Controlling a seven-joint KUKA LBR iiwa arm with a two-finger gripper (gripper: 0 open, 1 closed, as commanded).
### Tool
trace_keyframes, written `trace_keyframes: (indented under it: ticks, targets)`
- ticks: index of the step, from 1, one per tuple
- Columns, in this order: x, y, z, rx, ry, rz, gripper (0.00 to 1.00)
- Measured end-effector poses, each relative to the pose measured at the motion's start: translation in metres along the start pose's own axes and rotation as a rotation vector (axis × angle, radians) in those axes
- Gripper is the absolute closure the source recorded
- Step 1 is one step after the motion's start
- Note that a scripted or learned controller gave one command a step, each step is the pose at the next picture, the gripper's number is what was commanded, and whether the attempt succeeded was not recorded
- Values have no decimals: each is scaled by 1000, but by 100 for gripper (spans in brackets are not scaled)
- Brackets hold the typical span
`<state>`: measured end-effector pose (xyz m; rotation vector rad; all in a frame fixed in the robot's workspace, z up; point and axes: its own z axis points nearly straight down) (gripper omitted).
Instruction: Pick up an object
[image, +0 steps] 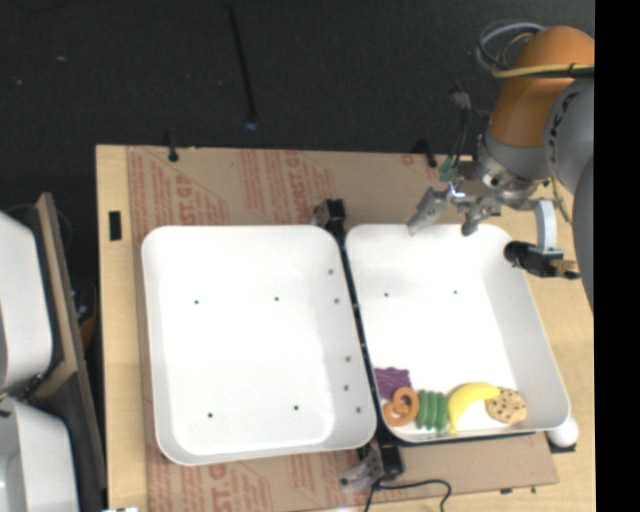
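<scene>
Several small toy foods lie along the near edge of the right bin: a purple piece, an orange ring, a green ridged piece, a yellow banana and a round cookie. My gripper hangs open above the far rim of the right bin, with nothing between its spread fingers. It is well away from the toys, which sit at the opposite end of the bin.
The left bin stands beside the right one, their rims touching. Both rest on a cardboard sheet on the bench. A black clamp sits at the far junction of the bins. White containers stand at the far left.
</scene>
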<state>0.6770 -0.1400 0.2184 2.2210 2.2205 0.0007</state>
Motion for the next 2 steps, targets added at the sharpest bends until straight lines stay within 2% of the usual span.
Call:
trace_keyframes:
  ticks: [1,2]
  targets:
    - [-27,-51,49,5,0,4,0]
    - [-66,-114,96,5,1,5,0]
